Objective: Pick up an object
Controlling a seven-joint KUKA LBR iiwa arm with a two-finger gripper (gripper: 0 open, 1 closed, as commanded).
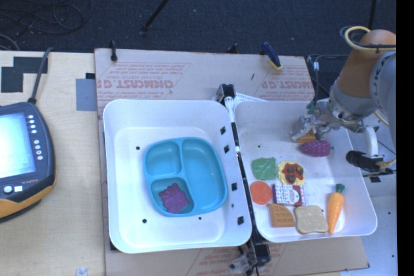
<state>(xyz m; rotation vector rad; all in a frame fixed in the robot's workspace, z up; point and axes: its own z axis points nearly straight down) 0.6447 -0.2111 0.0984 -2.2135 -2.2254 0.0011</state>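
My pincer (310,131) is down in the right bin (362,220), near its far side, and I cannot tell whether it is spread, pressed together or pinching anything; from this slant it is a small tangle of metal. Something tan or orange sits right at the tips, but I cannot make out what it is or whether I have it. Just beside it, toward the near side, lies the purple grapes (315,148).

The rest of the toy food is well apart from my tips, clustered in the near half of the bin: a green leaf (264,168), a pizza slice (292,172), a red disc (261,192), a small carton (288,194), a cracker (281,215), a bread slice (311,220) and a carrot (334,207). In the left bin (119,203) a blue tray (210,178) holds a purple piece (173,198) in its near compartment.

What worries me: I am close to the bin's far wall, so a descent could scrape it, or the piece could slide away against the smooth white floor. The grapes are rounded and lumpy; a pinch off their middle would likely squirt them sideways. With two things so close together, I could also nudge one while closing on the other and lift with nothing.
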